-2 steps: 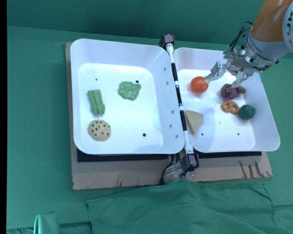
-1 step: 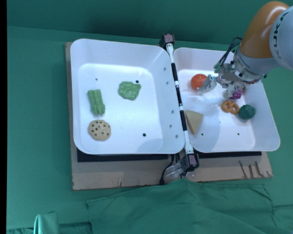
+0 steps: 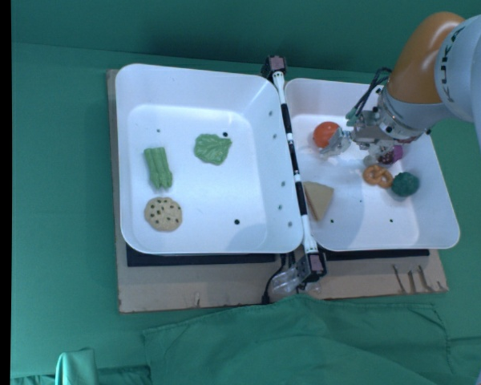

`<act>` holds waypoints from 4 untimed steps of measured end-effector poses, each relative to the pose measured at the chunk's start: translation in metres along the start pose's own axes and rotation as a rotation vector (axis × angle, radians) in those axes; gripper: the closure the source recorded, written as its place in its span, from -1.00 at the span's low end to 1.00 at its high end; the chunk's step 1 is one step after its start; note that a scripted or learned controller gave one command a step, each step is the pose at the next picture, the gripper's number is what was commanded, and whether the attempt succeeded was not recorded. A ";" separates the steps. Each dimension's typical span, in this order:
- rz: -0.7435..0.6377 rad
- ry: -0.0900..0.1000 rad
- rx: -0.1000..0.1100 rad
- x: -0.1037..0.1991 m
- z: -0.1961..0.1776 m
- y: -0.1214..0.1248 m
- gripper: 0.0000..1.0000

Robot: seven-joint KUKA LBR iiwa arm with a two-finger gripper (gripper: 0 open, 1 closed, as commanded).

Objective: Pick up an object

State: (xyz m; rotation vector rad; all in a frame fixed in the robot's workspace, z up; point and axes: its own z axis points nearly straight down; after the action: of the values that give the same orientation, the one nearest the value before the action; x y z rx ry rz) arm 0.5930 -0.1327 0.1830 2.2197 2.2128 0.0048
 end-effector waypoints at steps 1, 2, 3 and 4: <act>0.004 -0.006 -0.014 -0.003 -0.016 0.003 1.00; 0.001 -0.001 -0.004 -0.012 -0.077 0.000 1.00; -0.002 0.000 -0.003 -0.004 -0.132 0.007 1.00; -0.001 0.000 -0.003 -0.006 -0.178 0.006 1.00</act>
State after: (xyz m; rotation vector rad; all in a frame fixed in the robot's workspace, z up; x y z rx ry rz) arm 0.5976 -0.1384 0.3613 2.2177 2.2119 0.0081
